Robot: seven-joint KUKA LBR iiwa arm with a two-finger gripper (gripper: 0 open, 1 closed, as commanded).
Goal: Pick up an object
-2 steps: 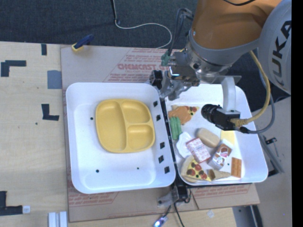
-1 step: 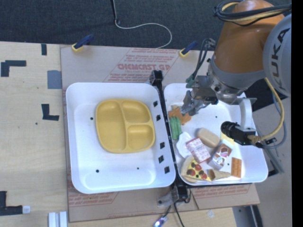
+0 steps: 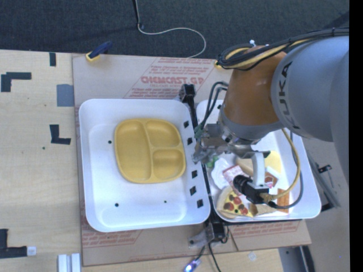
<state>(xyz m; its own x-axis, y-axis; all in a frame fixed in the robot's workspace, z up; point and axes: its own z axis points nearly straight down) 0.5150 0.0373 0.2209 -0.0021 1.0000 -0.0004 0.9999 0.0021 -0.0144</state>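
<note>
On the bench I count two bins (image 3: pixel 91 169), the left holding one yellow tray (image 3: pixel 150 150) with open margins; jaws' state indiscernible.

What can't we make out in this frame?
- Claw: the arm's wrist sits over it in the camera view, so its state and any grasp are unreadable.
- Right bin: the arm covers most of its contents; a pizza-slice toy and a yellow wedge peek out.
- Small items by the wrist: too cluttered to identify.
- Yellow divided plate in the left bin: fully visible.
</note>
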